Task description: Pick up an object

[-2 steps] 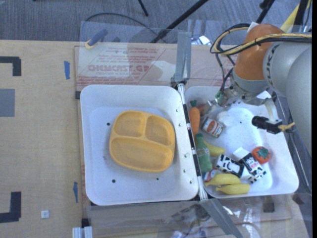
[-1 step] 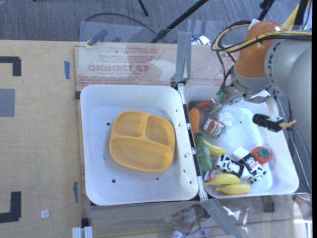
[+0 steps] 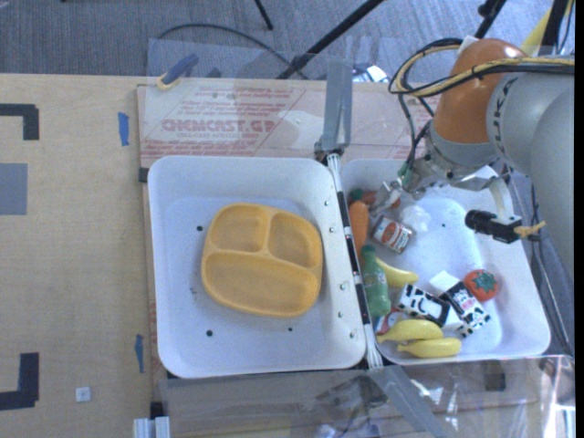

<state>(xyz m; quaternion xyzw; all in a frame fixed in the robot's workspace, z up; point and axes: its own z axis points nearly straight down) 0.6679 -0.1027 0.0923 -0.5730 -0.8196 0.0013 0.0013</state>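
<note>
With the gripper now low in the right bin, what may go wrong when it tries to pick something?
1. The gripper is near the small can and the carrot, which lie close together, so it might catch both or push one aside.
2. These things lie near the bin wall, which may block a finger.
3. The round can could roll or slip out.

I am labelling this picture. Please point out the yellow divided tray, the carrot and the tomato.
yellow divided tray [image 3: 262,260]: camera view, the ridge between its compartments.
carrot [image 3: 359,225]: camera view, middle of its orange body.
tomato [image 3: 482,284]: camera view, its red top.
</note>
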